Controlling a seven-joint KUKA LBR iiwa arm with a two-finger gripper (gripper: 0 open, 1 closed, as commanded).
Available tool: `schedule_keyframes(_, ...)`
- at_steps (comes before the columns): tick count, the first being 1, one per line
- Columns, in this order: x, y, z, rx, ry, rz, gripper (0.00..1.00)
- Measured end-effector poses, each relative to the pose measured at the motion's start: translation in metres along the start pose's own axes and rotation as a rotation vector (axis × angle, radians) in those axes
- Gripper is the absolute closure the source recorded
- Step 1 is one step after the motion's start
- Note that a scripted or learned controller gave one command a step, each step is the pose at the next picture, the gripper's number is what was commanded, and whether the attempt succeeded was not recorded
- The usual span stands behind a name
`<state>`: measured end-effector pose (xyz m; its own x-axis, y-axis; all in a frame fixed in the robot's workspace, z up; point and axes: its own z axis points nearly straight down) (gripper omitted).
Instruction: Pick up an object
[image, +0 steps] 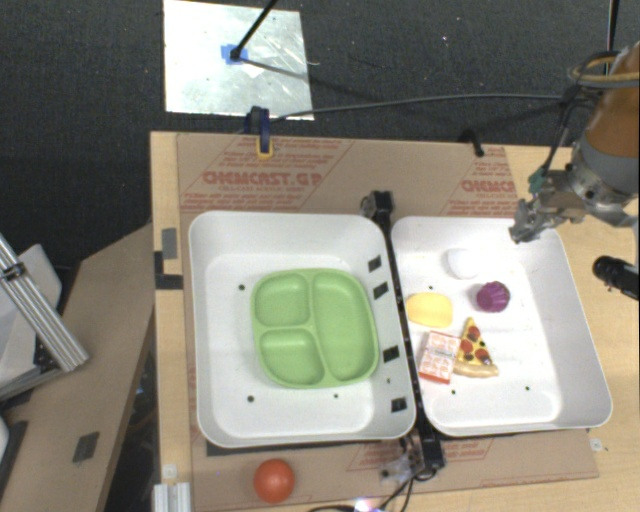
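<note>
The likeliest things to pick lie in the right bin (575, 330): a purple round object (492, 296) near its middle, a yellow piece (429, 309) to its left, a pale white lump (463, 262) above those two, and lower down a pizza-slice toy (476, 352) touching a small red-and-white box (438, 357). None of them is lifted — all rest on the bin floor. The gripper (527, 224) hangs at the bin's upper right corner, over or just past the rim, well apart from every object; whether it is spread or closed I cannot tell, since it is small and dark against the rim. The left bin (215, 300) holds a green divided tray (313, 327), and an orange ball (273, 479) sits outside the bins on the bench board below. The risks, as I judge them: a descent from here could strike the rim instead of the floor; the purple object would probably roll away from a glancing touch; and the slice and box lie so close that a grasp on one could nudge or snag the other — or close on neither.
</note>
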<state>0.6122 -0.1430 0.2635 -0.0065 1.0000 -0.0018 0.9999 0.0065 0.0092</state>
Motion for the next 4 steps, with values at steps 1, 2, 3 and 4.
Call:
schedule_keyframes(1,0.0,0.001,-0.024,0.005,0.001,0.0,1.0)
schedule_keyframes(2,0.056,0.016,-0.018,0.005,0.003,-0.003,1.0)
schedule_keyframes(3,0.1,0.025,0.001,0.008,0.002,-0.002,1.0)
schedule_keyframes(4,0.147,0.034,0.017,0.008,0.003,-0.002,1.0)
